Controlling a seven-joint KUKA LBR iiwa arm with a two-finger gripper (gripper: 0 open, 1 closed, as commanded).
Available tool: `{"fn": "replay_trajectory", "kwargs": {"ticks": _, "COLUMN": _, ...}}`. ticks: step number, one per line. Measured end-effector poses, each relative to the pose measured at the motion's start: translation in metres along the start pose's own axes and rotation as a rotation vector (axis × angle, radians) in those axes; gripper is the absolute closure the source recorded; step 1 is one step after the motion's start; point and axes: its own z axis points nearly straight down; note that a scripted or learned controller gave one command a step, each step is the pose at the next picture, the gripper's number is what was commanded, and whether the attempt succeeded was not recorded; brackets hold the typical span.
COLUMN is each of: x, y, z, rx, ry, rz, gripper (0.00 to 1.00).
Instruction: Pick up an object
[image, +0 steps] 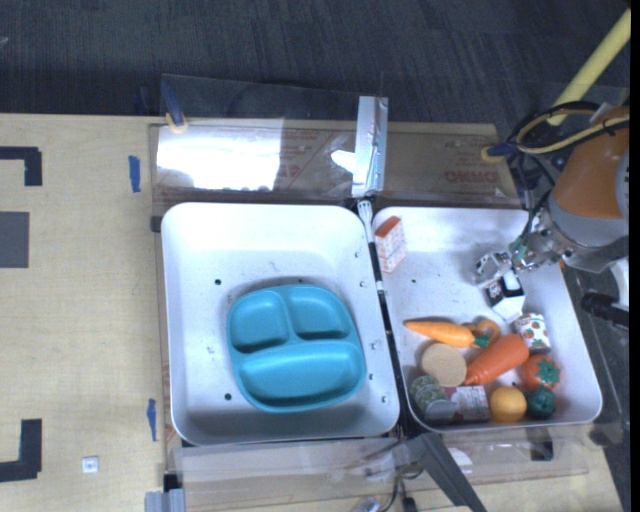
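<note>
My gripper (503, 276) hangs over the upper right part of the right bin (440, 235), reaching in from the arm with the orange band (592, 185). Below it lies a heap of toy food: a small carrot (438, 331), a large carrot (497, 358), a tan round disc (443, 364), a labelled can (452, 400), a yellow-orange fruit (508, 403), a red tomato (541, 371) and a small white patterned block (531, 328). The block lies just below and to the right of the gripper. An orange and white carton (389, 244) leans at the bin's upper left wall.
The left bin (200, 260) holds a blue divided tray (294, 345) in its middle. A clear plastic panel (260, 150) and a metal post (370, 140) stand behind the bins. Yellow and black cables (560, 115) run near the arm.
</note>
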Motion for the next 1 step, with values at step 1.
{"fn": "replay_trajectory", "kwargs": {"ticks": 1, "x": 0.1011, "y": 0.0725, "z": -0.108, "rx": -0.001, "ry": 0.006, "rz": 0.007, "gripper": 1.0}}
